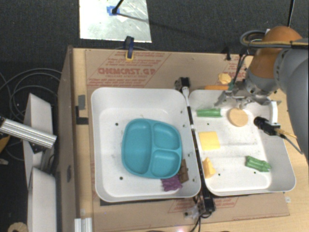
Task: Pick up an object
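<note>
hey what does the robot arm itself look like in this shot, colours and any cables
The arm has a rounded grey shell with an orange band above the wrist. Below that sits a metallic gripper with thin cables beside it, plus a black cylindrical part on a white bracket.

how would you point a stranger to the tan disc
Look in the right bin, at its far end under the gripper. The tan disc lies there, just right of a green stick. It is the one round, flat, tan piece there.
</note>
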`<state>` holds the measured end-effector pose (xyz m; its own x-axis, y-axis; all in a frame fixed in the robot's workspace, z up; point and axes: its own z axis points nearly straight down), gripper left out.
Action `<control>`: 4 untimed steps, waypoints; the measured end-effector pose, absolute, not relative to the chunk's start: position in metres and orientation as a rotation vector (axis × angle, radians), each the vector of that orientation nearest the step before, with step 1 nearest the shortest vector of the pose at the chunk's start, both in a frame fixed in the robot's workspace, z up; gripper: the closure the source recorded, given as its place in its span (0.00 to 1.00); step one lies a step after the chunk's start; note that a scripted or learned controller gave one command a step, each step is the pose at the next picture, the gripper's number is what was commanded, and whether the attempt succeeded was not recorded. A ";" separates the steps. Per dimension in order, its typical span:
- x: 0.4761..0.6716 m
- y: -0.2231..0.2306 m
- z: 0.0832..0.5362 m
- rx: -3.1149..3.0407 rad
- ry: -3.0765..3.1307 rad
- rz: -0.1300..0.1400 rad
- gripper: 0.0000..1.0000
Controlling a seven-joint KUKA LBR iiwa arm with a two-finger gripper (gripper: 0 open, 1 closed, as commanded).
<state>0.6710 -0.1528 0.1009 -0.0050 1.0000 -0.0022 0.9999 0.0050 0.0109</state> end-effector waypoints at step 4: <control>0.658 -0.141 0.103 2.201 2.212 0.014 0.00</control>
<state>0.6577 -0.1410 0.1029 -0.0045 1.0000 -0.0086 0.9998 0.0047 0.0214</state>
